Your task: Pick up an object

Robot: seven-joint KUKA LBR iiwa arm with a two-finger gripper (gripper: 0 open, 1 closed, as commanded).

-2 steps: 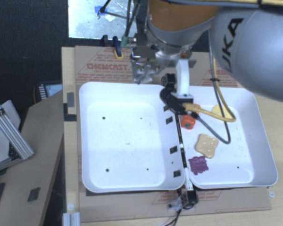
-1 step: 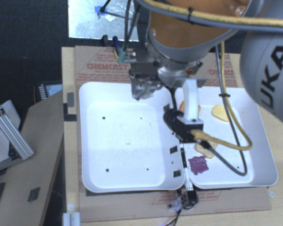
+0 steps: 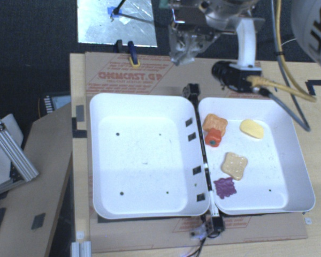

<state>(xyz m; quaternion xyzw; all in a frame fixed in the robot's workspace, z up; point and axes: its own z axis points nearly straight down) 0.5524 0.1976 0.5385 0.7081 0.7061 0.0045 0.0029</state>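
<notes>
Camera view is showing the left bin (image 3: pixel 139 154) sitting on the bench (image 3: pixel 123 74) toward its left edge. The right bin (image 3: pixel 289 159) is holding four objects: an orange piece (image 3: pixel 215 122) touching a red-orange piece (image 3: pixel 213 137) by the dividing wall, a purple piece (image 3: pixel 224 187) near the front edge, a tan toast-like piece (image 3: pixel 235 165) mid-bin, and a yellow piece (image 3: pixel 252 128) toward the back. The end effector (image 3: pixel 183 51) is hanging over the bench's back edge, carrying nothing visible; its grip state I cannot tell.
</notes>
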